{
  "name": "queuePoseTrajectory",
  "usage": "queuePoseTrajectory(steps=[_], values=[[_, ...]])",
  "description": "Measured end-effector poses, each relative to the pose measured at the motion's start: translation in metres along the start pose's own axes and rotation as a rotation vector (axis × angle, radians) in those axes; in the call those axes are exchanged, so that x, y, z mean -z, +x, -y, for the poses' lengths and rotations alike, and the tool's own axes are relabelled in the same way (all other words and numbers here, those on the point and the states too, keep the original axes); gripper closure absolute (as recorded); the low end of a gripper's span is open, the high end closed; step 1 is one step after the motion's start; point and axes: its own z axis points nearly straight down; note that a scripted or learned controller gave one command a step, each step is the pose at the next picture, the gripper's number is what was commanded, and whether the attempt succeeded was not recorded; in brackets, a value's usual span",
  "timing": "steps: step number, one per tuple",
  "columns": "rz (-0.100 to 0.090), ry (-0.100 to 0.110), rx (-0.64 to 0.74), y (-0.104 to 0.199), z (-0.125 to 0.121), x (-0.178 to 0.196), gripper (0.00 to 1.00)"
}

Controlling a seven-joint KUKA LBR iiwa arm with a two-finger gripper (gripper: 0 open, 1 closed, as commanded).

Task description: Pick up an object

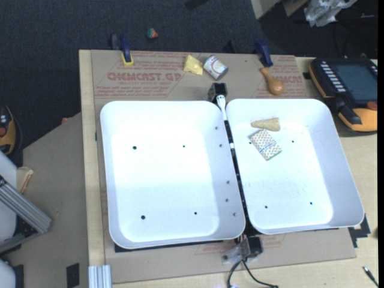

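Two objects lie in the right bin [318, 179], near its far edge. One is a tan wedge-shaped piece [266, 124]. Just in front of it sits a small white packet with a blue dotted pattern [265, 144], turned at an angle. My gripper [327, 3] is a pale metallic shape at the top right of the view, well beyond the bench's far edge and far from both objects. Nothing shows between its fingers.
The left bin [120, 179] stands beside the right one. Beyond the bins on the board lie a yellow wedge [193, 65], a small can [215, 67] and a wooden pear-shaped piece [273, 83]. Two blue clamps [125, 50] hold the board. A teach pendant [351, 83] sits at right.
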Motion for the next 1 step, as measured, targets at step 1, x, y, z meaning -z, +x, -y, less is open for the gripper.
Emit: queuePoseTrajectory(steps=[1], values=[[0.0,-0.005,0.0,0.0003,-0.0009,0.0106,1.0]])
